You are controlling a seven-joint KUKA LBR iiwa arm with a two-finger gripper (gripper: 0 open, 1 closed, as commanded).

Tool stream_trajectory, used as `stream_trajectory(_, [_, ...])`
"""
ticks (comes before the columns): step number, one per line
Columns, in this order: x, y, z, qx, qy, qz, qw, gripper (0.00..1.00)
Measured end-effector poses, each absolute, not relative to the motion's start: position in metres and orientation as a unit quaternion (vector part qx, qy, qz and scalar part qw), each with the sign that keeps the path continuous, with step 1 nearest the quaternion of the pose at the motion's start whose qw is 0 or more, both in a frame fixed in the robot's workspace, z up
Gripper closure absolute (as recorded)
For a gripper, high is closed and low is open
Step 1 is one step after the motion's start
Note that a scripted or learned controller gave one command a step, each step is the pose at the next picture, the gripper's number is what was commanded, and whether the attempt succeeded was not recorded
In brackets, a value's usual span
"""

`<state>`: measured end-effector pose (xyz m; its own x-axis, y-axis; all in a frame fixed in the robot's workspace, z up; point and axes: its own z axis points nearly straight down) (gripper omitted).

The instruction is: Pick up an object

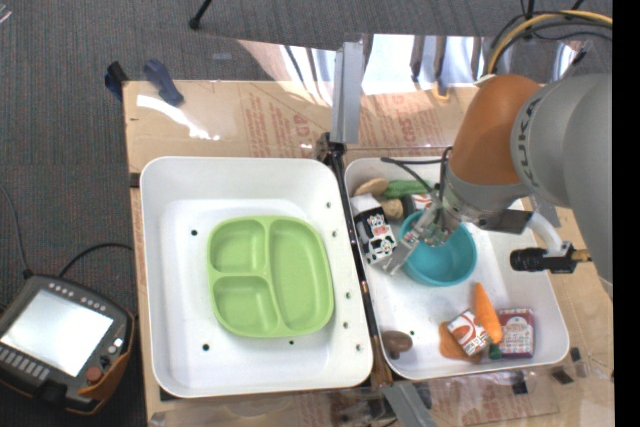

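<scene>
Claw: from my station I see the claw (412, 243) low in the right bin (556, 320), at the left rim of the teal bowl (445, 260); whether it is apart or together I cannot tell.
Nearest object: the black-and-white patterned carton (374, 237) lies just left of the claw, almost touching, with a beige piece (392, 209) just above it.
Long axis: the carton seems to run up-down in frame, so I judge a short leftward shift lines it up.
Farther picks: the carrot (486, 312) and red-and-white pack (466, 332) lie well apart, down-right.
Left bin: the green divided plate (270, 275) sits there.
</scene>
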<state>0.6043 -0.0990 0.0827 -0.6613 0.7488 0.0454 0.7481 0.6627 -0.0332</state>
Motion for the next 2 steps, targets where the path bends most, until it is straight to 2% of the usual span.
stream_trajectory(1, [0.49,-0.143,0.084,-0.46,-0.888,0.0017,0.005,0.0])
stream_trajectory(2, [0.493,-0.143,0.096,-0.458,-0.889,-0.0005,0.001,1.0])
